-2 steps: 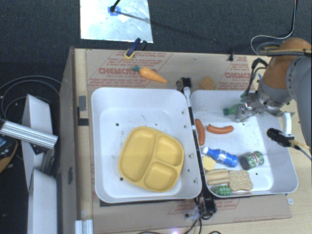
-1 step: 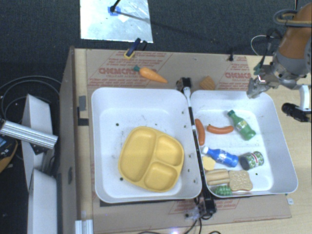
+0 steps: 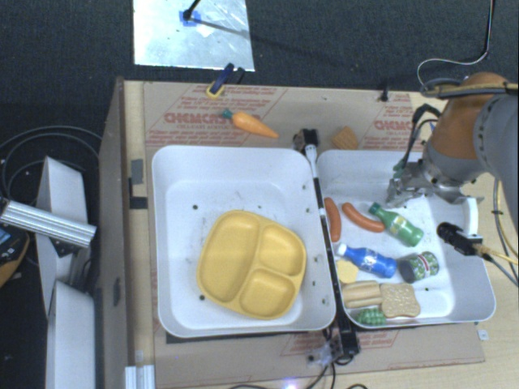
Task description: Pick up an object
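My gripper (image 3: 403,191) hangs over the back part of the right bin (image 3: 478,298), just above and behind a green bottle (image 3: 398,224) lying on its side. An orange-red sausage (image 3: 362,217) lies to the left of that bottle. A second sausage (image 3: 332,218) rests against the bin's left wall. Nearer the front lie a blue bottle (image 3: 367,260), a green can (image 3: 418,266), a round cracker (image 3: 399,300), a bun (image 3: 361,293) and a small green item (image 3: 369,317).
The left bin (image 3: 174,217) holds a yellow compartment plate (image 3: 252,262). A carrot (image 3: 250,124) and a tan bread piece (image 3: 345,139) lie on the cardboard behind the bins. A black divider runs between the two bins.
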